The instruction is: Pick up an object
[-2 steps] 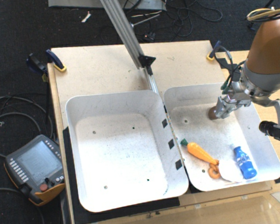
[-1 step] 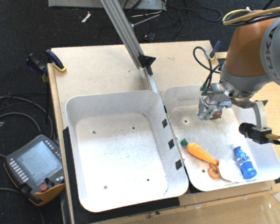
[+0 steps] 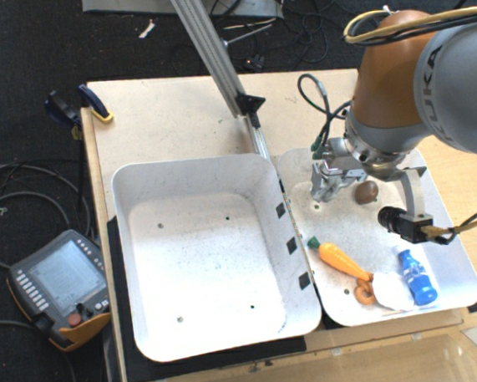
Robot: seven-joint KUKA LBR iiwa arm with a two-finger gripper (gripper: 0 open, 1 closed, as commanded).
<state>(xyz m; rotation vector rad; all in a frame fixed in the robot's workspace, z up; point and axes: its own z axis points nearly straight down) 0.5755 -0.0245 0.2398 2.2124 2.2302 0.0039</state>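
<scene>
**Right bin: 5 items, gripper low at the far end**

Nearest the camera, at the right bin's (image 3: 450, 296) front edge: white disc-like piece (image 3: 391, 291), blue bottle (image 3: 415, 277) lying partly on it, small brown ring (image 3: 365, 292) just left of it. Orange carrot (image 3: 343, 259) with green tip lies diagonally behind the ring, near the bins' divider. Brown round object (image 3: 366, 190) sits further back, just right of the gripper (image 3: 325, 184). Gripper is down in the bin's far-left area, nothing visible between its fingers; can't tell how far open, the metal parts blur together. Black fitting (image 3: 403, 224) hangs off the wrist on the right. Left bin (image 3: 134, 238) sits on the tabletop (image 3: 164, 117) beside it. Pendant (image 3: 58, 283) on the floor, left.
</scene>
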